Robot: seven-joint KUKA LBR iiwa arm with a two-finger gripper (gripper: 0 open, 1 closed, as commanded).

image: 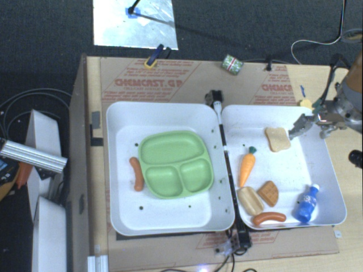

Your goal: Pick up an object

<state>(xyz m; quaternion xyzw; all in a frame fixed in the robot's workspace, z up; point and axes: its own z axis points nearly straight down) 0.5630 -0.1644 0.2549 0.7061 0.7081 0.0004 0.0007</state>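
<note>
Skip the crowded front of the right bin [334, 200], with sausage [269, 218], bun [250, 200] and blue bottle [305, 203] packed close. Aim farther back at the bread slice [277, 139], lying alone just beside the gripper [309, 128]; cannot tell whether spread or pressed together.

Two bins sit side by side on the worktop [170, 78]: the left bin [122, 123] holds a divided plate [176, 163] near its middle, with a sausage [136, 174] lying just left of it. In the right bin [329, 169], a bread slice [277, 139] lies toward the back, a carrot [246, 168] along the left side, and a bun [249, 200], a cracker [269, 193], another sausage [269, 218] and a bottle [306, 203] along the front. The hand [309, 123] hangs over the bin's back right part, just right of the bread slice.
</note>
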